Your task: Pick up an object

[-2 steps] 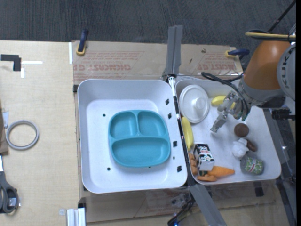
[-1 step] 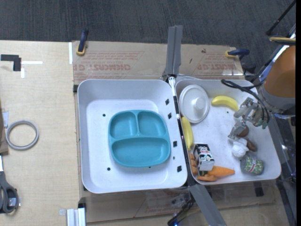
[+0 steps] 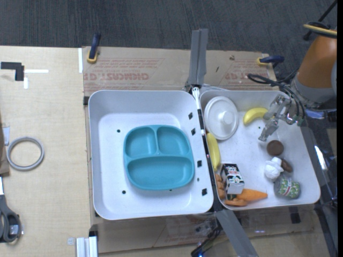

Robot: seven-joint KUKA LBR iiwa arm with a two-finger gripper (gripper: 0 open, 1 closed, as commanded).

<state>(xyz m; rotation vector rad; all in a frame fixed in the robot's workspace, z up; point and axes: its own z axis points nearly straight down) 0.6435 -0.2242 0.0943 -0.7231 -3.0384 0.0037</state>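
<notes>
Nothing lifted yet: metal two-finger gripper (image 3: pixel 269 126), jaws spread and empty, hangs just above the round brown ball (image 3: pixel 275 146), beside the yellow banana (image 3: pixel 254 114); grasp remains

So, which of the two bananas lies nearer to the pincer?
The banana at the right bin's far side, beside the white bowl, just left of the pincer. The other banana lies along the bin's left wall.
</notes>
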